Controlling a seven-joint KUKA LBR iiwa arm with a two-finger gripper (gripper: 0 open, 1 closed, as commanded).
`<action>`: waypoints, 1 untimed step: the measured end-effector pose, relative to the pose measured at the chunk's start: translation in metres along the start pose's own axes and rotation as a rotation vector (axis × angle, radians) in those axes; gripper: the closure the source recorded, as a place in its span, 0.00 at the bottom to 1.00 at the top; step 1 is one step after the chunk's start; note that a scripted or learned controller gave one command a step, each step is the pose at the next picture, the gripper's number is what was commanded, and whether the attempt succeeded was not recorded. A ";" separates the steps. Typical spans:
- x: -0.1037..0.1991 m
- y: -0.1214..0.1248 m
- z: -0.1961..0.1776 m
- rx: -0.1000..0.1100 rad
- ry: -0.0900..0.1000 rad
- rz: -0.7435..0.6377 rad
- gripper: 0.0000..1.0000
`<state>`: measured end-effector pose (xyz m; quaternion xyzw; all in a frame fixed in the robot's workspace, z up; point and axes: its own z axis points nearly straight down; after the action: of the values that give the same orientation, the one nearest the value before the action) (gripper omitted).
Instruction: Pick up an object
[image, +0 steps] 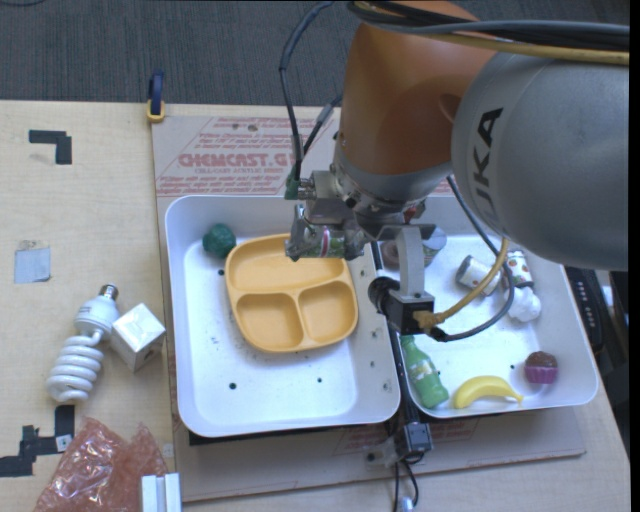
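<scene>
Camera view looks down at a slant on two white bins set side by side, with the grey and orange arm (470, 110) reaching in from the right and covering much of the upper middle. The gripper (318, 243) hangs over the far rim of a yellow divided plate (291, 305) lying in the left bin (270, 400); something small and multicoloured shows right at its fingertips, but whether that is a held item or part of the tool is too unclear to judge, and whether the claw is spread or closed cannot be told either. No object has clearly been lifted, so the pick looks to be at the reach or closing stage. Candidates in the left bin are the plate and a dark green ball (218, 240) just beside the plate's far left corner. The right bin (575, 385) holds a banana (487, 391), a green bottle (423, 372) along its near left wall, a purple fruit (541, 368), and some white pieces (520, 300) toward the far right. To do this step well, the tool should probably come straight down on a target with free space on both sides; the plate's thin raised rim would likely need one finger inside and one outside, squarely across the edge, or it may slip out. The ball could roll away from a glancing touch, so a centred approach seems wise.
</scene>
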<state>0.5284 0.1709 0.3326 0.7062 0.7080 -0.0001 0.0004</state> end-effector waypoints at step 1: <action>-0.058 0.017 0.029 0.002 -0.001 0.003 1.00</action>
<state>0.5459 0.1127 0.3034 0.7074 0.7069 -0.0011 0.0002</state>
